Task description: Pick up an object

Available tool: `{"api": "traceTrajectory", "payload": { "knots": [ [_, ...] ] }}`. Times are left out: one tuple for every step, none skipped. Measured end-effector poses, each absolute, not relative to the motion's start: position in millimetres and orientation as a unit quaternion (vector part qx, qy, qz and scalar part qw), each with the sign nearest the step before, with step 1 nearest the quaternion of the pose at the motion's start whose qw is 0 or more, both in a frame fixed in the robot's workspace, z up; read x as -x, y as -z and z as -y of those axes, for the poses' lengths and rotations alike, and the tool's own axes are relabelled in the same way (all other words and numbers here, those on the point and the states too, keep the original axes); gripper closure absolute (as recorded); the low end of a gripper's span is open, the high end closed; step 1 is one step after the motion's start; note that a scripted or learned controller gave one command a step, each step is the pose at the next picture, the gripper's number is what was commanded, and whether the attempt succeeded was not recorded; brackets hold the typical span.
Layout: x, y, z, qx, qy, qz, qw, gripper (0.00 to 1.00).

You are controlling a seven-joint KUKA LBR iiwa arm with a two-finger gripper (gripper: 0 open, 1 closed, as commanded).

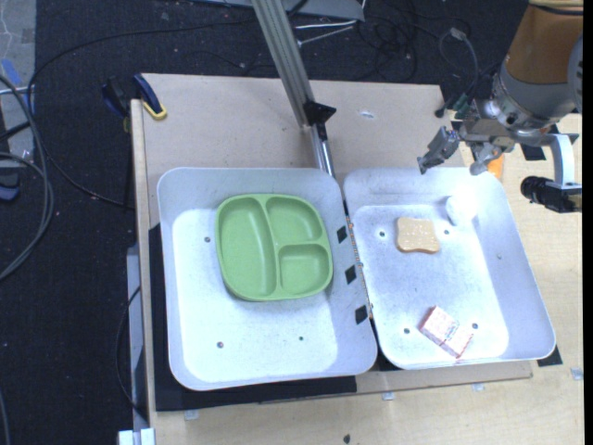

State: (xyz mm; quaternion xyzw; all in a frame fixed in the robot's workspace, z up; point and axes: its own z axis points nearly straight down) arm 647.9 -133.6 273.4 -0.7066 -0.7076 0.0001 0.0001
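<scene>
1. Objects to pick from lie in the right bin [519,290], and going from large to small starts with the two shallow white bins that sit side by side on the bench [232,119], touching along their inner edges. The left bin [185,341] carries a green divided plate [275,247], set near its upper middle with its three compartments bare. It looks like a place to receive things, not a thing to lift.
2. The arm [547,54] enters from the right, its orange band high in the corner and the grey wrist below it angled down and toward the bins. It stops above the far rim of the right bin, not yet over any of the loose pieces.
3. The gripper [459,156] hangs off that wrist with its two fingers spread apart and nothing between them. I judge it is poised for a descent, open and ready.
4. A tan slice like toast [417,235] lies flat in the upper middle of the right bin, apart from the walls. It is the nearest target and seems the easiest to reach.
5. A small pink and white packet [443,330] rests near the bin's front edge, well apart from the slice and farther from the gripper.
6. A small white lump [460,209] sits just beside the slice toward the far wall. It blends with the bin, so its form is unclear.
</scene>
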Motion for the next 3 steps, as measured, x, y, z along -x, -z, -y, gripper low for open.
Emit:
{"api": "traceTrajectory", "payload": {
  "knots": [
    [-652.4,-211,136,0.707,-0.0019,0.707,0.002,0.0],
    [-651.7,-167,135,0.707,-0.0015,0.707,0.001,0.0],
    [-653.4,-122,142,0.707,-0.0014,0.707,0.001,0.0]
  ]
}}
